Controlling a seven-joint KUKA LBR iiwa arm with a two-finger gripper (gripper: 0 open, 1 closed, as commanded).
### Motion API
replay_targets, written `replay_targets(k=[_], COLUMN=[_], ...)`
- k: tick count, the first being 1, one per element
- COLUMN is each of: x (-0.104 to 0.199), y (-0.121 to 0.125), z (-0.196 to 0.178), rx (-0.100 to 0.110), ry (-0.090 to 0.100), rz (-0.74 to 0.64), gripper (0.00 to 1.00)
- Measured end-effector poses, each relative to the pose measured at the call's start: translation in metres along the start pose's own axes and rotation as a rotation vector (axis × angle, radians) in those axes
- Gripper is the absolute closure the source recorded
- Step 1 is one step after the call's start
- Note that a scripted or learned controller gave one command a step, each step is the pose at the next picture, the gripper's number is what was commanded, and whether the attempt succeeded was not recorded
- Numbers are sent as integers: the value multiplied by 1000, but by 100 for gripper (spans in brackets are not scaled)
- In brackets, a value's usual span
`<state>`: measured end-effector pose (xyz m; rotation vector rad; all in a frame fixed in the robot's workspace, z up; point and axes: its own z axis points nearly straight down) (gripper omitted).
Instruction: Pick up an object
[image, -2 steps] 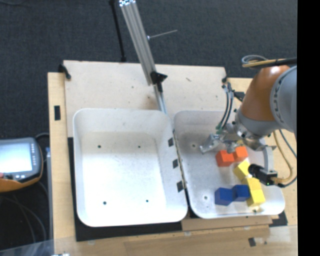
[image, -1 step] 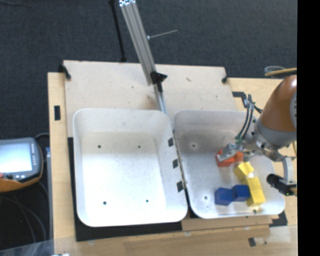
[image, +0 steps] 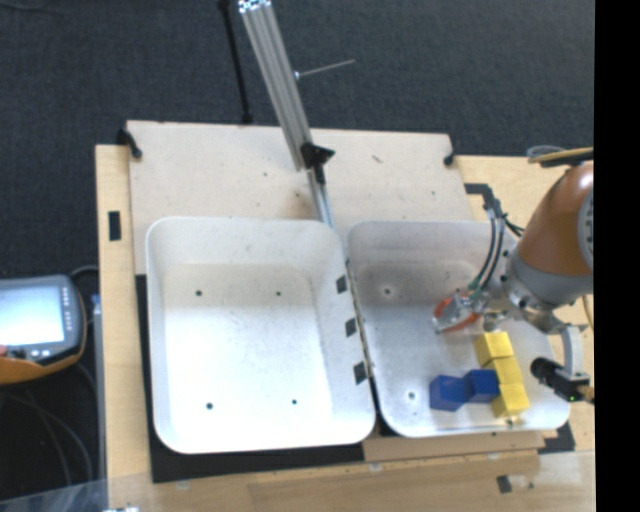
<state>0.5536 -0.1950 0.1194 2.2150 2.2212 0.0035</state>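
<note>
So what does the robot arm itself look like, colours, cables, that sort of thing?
The arm is a rounded body with a broad orange band over a grey section. Dark cables loop down along its left side toward the wrist. The hand is small, metallic grey with reddish-orange parts. A black fitting with a tiny green light sits lower right.

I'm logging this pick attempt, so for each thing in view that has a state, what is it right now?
Gripper: low over the right bin, nothing seen between its fingers.
Yellow blocks: lying in the right bin, not held.
Blue block: lying in the right bin, against the yellow blocks.
Right bin: holds the blocks.
Left bin: upright, beside the right bin.
</note>
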Motion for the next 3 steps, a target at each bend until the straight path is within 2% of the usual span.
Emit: replay_targets(k=[1,2,3], x=[41,-11,44], y=[64,90,21], z=[22,21,21], rx=[-1,9,4], ry=[1,20,1], rz=[-5,-1,1], gripper=[0,0,0])
